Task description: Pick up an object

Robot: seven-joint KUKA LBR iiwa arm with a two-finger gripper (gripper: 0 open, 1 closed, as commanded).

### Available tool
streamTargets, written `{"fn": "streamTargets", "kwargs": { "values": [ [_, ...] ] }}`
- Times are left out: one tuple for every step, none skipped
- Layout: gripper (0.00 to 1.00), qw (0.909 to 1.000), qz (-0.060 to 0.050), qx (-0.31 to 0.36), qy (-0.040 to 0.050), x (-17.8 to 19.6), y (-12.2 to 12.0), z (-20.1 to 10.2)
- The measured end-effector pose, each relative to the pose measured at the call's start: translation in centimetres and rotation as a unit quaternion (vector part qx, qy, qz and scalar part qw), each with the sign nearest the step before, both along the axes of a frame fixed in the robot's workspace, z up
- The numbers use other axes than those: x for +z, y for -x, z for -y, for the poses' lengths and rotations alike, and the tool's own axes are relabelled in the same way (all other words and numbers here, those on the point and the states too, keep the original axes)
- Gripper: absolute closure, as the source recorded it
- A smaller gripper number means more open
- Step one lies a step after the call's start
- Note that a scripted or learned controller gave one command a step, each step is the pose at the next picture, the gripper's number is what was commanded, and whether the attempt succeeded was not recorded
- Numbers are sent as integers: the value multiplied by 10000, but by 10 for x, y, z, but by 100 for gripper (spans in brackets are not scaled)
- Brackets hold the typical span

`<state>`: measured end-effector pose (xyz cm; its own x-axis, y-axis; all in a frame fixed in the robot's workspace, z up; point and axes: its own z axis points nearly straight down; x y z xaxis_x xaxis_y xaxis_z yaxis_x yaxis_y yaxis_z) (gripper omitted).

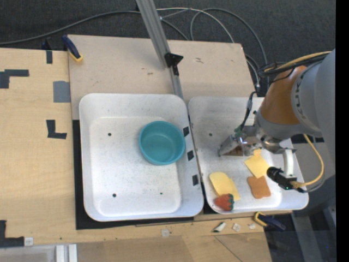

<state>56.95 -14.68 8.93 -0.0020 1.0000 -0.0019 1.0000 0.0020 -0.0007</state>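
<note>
My gripper [230,147] reaches in from the right and hangs low over the middle of the right bin [210,119]. Its fingers are dark and blurred together, with a small brownish patch right under them. A yellow wedge [256,164] lies just right of the gripper. A pale yellow slab [222,183] lies below it, touching a red strawberry [224,202] at the bin's front edge. An orange block [259,187] rests near the front right. In the left bin [101,162] sits a teal bowl [161,142].
A grey metal pole [158,34] slants down from the top to the gap between the bins. Cables [218,21] loop over the dark floor behind the bench. A blue-and-yellow clamp [72,48] grips the board's far left corner.
</note>
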Motion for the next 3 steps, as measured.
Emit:
{"fn": "streamTargets", "kwargs": {
  "values": [
    [100,10000,-1,6,-8,11,0,-1],
    [100,10000,26,-4,-3,74,0,0],
    [100,10000,18,-1,-7,117,0,-5]
  ]
}}
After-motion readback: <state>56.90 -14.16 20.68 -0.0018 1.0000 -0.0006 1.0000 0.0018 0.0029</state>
